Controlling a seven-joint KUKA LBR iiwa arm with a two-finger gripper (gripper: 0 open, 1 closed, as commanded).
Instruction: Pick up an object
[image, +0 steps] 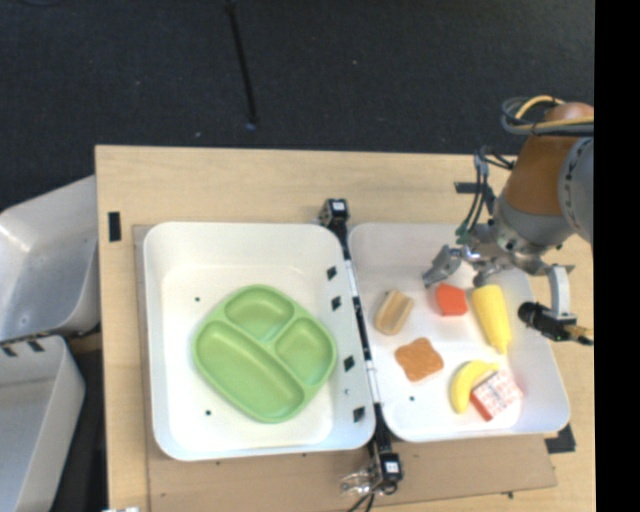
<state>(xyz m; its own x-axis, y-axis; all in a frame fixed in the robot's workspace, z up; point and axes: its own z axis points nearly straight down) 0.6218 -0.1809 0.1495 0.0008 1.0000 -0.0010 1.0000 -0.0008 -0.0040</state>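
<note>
My gripper (466, 268) hangs over the back of the right bin (400, 245) with its fingers spread apart and nothing between them. Just below it lies a small red-orange block (451, 300), and a yellow oblong piece (490, 316) lies to that block's right. Further left a tan bread roll (393, 311) rests, with an orange toast-shaped piece (419, 359) in front of it. A yellow banana (463, 385) and a red-and-white box (496, 395) lie together at the bin's front right.
The left bin (170, 270) holds a green divided plate (265, 352). A ridge with black clips (352, 300) separates the two bins. White containers (40, 260) stand off the bench at the left.
</note>
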